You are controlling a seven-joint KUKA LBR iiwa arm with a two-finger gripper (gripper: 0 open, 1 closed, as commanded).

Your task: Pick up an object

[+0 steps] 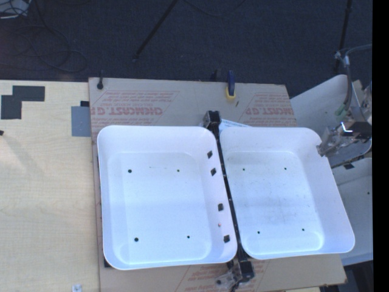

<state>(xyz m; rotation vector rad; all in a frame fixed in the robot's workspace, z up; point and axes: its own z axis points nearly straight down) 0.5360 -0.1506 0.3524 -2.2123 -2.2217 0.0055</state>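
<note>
Object to be picked: from the camera view I cannot tell which thing it is or where it lies, and no item can be made out between the gripper's parts. The gripper point(336, 141) shows as a small metallic cluster at the right, just over the outer rim of the right bin point(331, 227), near that bin's upper right corner. It is blurred and seen partly from behind, so how far it is open, and whether it has hold of anything, cannot be told.

The left bin point(104, 163) and the right bin stand side by side, their inner rims touching along a dark seam. A row of small black clips point(220, 207) sits along that seam. The white floor of each bin bears a few small dark dots. Both bins rest on a brown cardboard sheet point(140, 105) printed with red lettering. A blue and yellow clamp point(230, 86) grips the sheet's far edge, and a metal clamp point(238, 277) sits at the near edge below the seam. The sheet lies on a pale wooden bench point(42, 193) marked with dark tape patches point(23, 99). Beyond the bench is dark floor point(182, 29) with cables
</note>
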